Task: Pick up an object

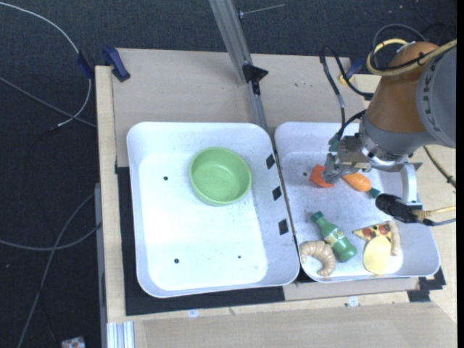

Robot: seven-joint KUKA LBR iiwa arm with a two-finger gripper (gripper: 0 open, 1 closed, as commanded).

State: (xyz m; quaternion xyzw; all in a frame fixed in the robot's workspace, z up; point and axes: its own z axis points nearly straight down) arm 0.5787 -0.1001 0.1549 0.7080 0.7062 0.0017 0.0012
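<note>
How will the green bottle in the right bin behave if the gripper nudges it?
The green bottle lies on its side, so it would likely roll or pivot. It touches the croissant, which may block rolling that way. It looks like smooth plastic, probably light and slippery.

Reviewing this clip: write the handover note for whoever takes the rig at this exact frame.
Gripper: down in the right bin, at the orange-red piece; whether it grips it cannot be told.
Same bin: orange carrot-like piece, green bottle, croissant, pizza slice, pale yellow round.
Left bin: green bowl.
Done: arm has reached an object. Nothing seen lifted.
Left: confirm the grasp, then raise it.
</note>
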